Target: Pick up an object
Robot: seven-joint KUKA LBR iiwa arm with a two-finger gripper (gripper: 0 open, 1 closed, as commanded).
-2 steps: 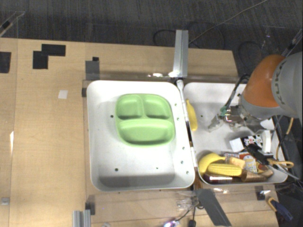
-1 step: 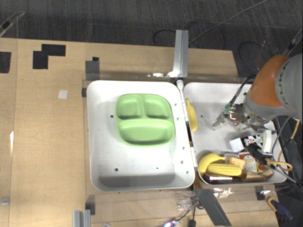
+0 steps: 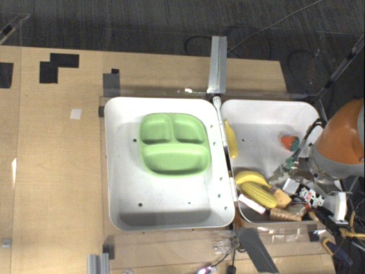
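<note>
We are viewing two white bins side by side. The left bin (image 3: 122, 210) is holding a green divided plate (image 3: 173, 144). The right bin (image 3: 262, 116) is holding a banana (image 3: 252, 179), a corn cob (image 3: 265, 194), a yellow strip (image 3: 230, 139) lying against its left wall, and a small red-and-green item (image 3: 290, 141) near its right side. The gripper (image 3: 290, 174) is sitting low over the clutter at the bin's lower right; we cannot tell its state or whether it is grasping anything.
</note>
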